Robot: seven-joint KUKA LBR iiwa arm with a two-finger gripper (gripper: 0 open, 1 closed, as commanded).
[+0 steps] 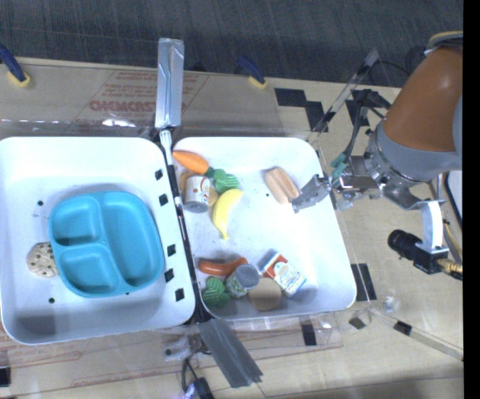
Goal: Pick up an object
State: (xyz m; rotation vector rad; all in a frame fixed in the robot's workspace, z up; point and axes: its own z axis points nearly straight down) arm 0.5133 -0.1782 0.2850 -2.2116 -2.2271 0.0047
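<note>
My gripper hovers over the right bin's far right side, just right of a tan hot-dog bun; nothing shows between its fingers. The right bin holds a carrot, a small can, a green leafy piece and a banana at its upper left. Along its front lie a sausage, a green vegetable, a grey can, a brown round piece and a small red-and-white carton.
The left bin holds a blue divided tray with a cookie beside its left edge. A metal strip stands behind the bins' shared wall. The arm's orange band rises at the right over the bench.
</note>
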